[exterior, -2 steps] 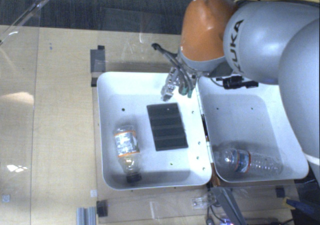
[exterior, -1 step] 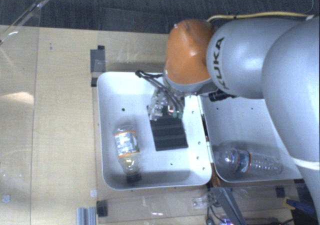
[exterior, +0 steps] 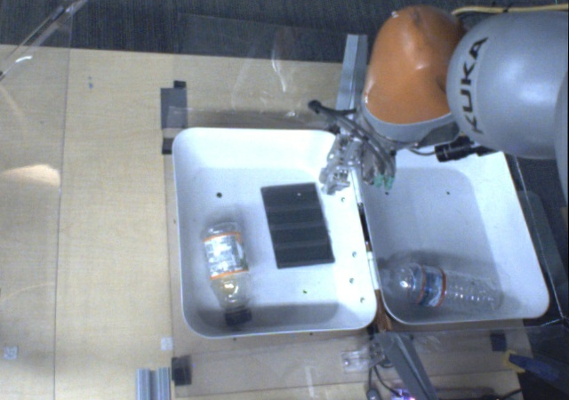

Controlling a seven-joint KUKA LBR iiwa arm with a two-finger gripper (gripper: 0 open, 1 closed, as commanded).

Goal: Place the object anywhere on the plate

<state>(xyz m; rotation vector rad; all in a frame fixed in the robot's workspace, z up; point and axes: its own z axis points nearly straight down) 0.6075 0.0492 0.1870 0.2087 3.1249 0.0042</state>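
A flat black rectangular plate (exterior: 297, 224) lies in the middle of the left bin (exterior: 191, 212). A small clear bottle (exterior: 226, 261) with amber liquid and a black cap lies on its side to the plate's left, near the bin's front. My gripper (exterior: 342, 169) hangs over the left bin's back right corner, just beyond the plate's far right corner, under the orange wrist band (exterior: 407, 65). Nothing shows between its fingers.
A larger clear plastic bottle (exterior: 440, 286) lies on its side at the front of the right bin (exterior: 524, 238). The dividing wall between the bins runs just right of the gripper. The arm's grey body covers the right bin's back.
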